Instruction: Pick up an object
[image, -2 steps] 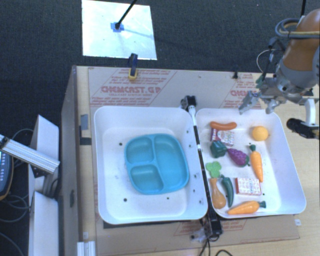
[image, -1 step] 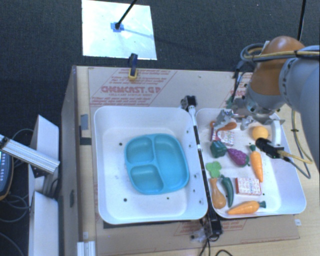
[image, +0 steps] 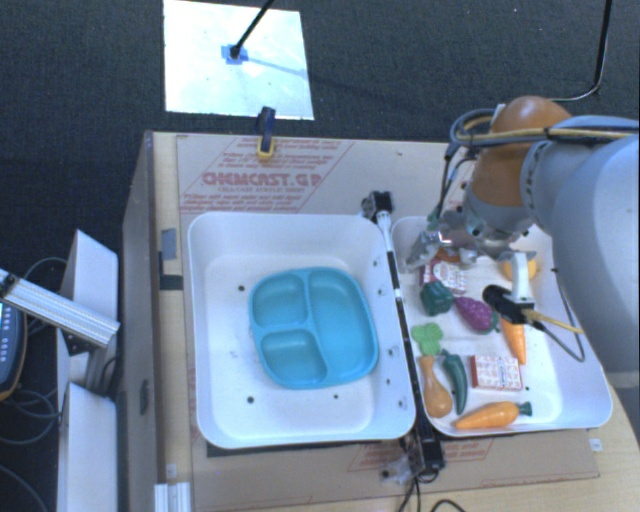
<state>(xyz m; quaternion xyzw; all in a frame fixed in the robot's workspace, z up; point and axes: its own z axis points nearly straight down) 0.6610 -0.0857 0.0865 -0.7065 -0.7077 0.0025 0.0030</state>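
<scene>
While the pincer (image: 432, 248) hangs over the right bin (image: 590, 395) near a purple eggplant (image: 476, 313), I cannot tell its state; a blue tray (image: 312, 327) lies in the left bin (image: 225, 330).

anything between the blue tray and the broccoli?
In the camera view, only the bins' adjoining white walls and a dark rod along them separate the blue tray from the broccoli.

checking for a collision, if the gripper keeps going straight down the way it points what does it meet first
Probably the small red-and-white packet lying just below the gripper in the right bin, with the dark green toy next along. Depth is hard to judge from this slanted view.
</scene>
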